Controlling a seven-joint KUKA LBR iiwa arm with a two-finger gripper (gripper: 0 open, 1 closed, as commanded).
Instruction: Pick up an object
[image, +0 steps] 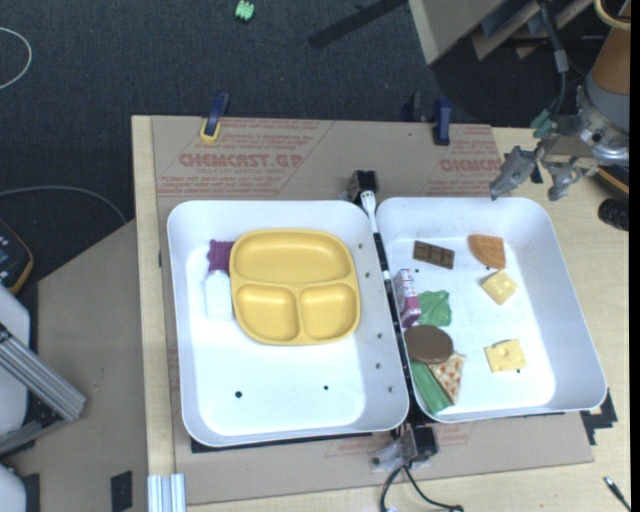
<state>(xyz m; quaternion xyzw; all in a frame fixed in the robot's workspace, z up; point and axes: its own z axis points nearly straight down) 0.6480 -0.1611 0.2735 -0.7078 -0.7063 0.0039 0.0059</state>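
Observation:
My gripper (533, 178) hangs above the far right corner of the right bin (570, 300), its two grey fingers spread open with nothing between them. Below it in that bin lie an orange wedge (487, 250), a brown chocolate bar (434, 255), two yellow cheese pieces (498, 287) (505, 355), a pink-purple can (407, 297), a green leaf (435, 305), a brown cookie (431, 344) and a pizza slice (448, 376). The gripper touches none of them.
The left bin (200, 390) holds a yellow divided plate (295, 285), with a purple thing (219, 254) and a white bottle (217, 296) beside its left edge. Clamps (211, 120) (441, 118) sit on the board's far edge.

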